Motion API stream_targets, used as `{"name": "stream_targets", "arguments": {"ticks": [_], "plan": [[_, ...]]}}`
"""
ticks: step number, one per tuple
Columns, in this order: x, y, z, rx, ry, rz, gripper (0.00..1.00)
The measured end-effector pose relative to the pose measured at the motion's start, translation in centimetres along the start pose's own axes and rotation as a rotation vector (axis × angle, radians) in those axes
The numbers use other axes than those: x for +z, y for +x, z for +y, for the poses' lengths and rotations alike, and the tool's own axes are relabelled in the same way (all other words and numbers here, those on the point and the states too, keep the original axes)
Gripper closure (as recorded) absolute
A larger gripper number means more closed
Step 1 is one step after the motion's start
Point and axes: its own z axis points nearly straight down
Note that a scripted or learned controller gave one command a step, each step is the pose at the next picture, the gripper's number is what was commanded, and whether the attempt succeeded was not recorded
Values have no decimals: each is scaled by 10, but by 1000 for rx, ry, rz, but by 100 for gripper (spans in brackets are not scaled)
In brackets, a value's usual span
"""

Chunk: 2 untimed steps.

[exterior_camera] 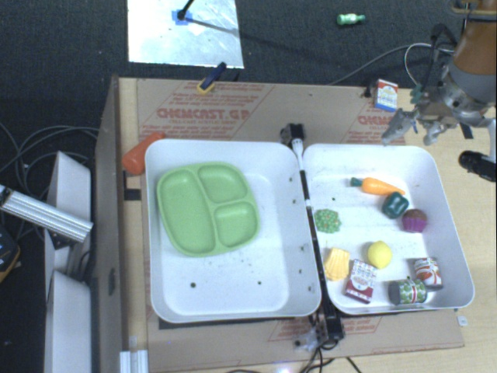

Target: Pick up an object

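The right bin (439, 179) holds several small toy foods. An orange carrot (377, 185) lies near its back, with a teal pepper (394, 204) and a purple fruit (414, 221) just in front. A green broccoli (328, 221) sits by the bin's left wall. Toward the front are a yellow lemon (379, 254), a yellow corn piece (337, 264), a red box (361, 280) and two cans (408, 291). My gripper (414, 130) hangs above the back rim of the right bin, open, with nothing between its fingers (396, 125).
The left bin (233, 286) carries a green divided plate (208, 208). An orange object (134, 155) lies outside its back left corner. A small red and white carton (386, 95) stands on the cardboard behind the right bin. Cables trail behind the arm.
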Motion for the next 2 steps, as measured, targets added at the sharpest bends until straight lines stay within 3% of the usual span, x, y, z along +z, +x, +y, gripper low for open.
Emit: {"name": "stream_targets", "arguments": {"ticks": [2], "plan": [[157,-26,-30,2,2,0,0]]}}
